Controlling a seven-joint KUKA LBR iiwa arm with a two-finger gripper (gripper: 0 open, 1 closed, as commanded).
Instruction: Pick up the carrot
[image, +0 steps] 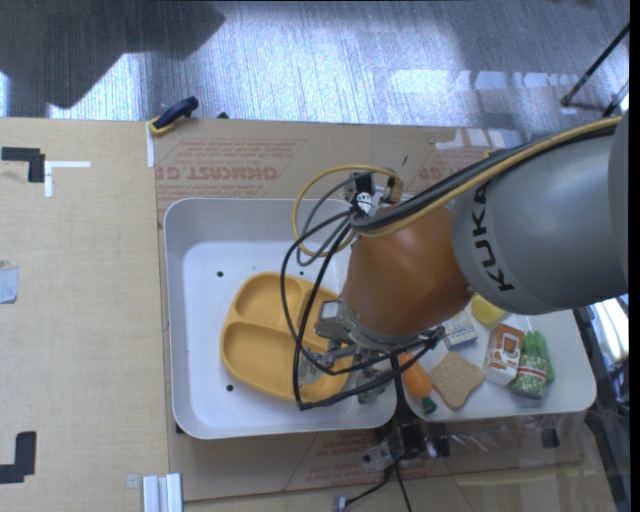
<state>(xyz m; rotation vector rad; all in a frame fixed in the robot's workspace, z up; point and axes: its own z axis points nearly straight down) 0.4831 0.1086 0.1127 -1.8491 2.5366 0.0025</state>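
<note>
A: Where is the carrot (417, 382) at this moment?

B: Low in the frame, a little right of centre. A small orange piece with a green end shows just at the left rim of the right bin (560, 398), touching or nearly touching the slice of toast (457, 378). The arm's orange band (405, 272) covers part of it, so I see a portion and no more.

A: And the gripper (335, 362)?

B: It hangs low over the lower right part of the yellow divided plate (262, 335) in the left bin (195, 330), just left of the wall between the two bins. Black cables loop around it. Whether it is spread or pressed together I cannot tell; the wrist and the cables hide too much.

A: So is anything in hand?

B: I see nothing between its tips. The carrot lies in the other bin, beside the gripper and apart from it.

A: How far along would you put the task, then?

B: Early, by my judgement. The grasp is not made and the lift is not begun. The gripper sits over the plate, on the wrong side of the dividing wall.

A: What is left?

B: All of it that counts: cross to the right bin, come down over the carrot, take it without dragging the toast or the packets (518, 360) further right, and raise it clear.
</note>
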